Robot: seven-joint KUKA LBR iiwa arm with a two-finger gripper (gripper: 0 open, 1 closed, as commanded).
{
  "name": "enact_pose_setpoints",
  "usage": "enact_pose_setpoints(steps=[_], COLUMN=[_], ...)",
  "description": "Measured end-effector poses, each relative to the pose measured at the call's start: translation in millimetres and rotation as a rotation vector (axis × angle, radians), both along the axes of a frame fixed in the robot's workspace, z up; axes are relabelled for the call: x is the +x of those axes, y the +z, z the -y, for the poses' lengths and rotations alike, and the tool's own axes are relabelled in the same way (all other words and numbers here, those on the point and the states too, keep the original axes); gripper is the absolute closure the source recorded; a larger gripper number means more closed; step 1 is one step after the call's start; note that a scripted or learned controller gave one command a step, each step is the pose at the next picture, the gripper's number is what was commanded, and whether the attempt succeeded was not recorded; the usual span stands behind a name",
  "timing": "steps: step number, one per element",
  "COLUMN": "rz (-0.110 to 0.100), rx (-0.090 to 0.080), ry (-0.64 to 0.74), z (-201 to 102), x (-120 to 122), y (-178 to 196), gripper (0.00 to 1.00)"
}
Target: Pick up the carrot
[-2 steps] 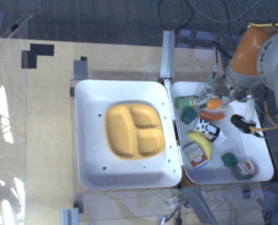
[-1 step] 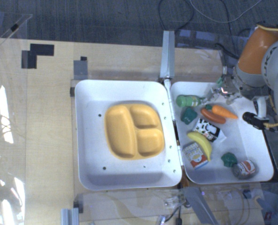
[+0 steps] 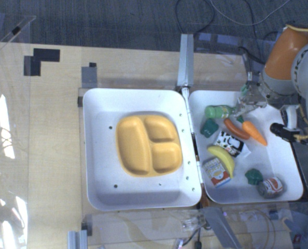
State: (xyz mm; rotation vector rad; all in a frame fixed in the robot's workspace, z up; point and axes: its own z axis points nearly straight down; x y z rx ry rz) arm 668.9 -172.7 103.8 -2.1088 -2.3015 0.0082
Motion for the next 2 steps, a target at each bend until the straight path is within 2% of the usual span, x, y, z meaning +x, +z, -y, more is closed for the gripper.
enact_pose_setpoints(steps=[1,2], rz=[0.025,0.019], rx=[-0.011,-0.012], ry=[-0.085,-0.41], z=[-21,5], x=[-75,-124], y=[85,48], gripper=[1.0,1.0])
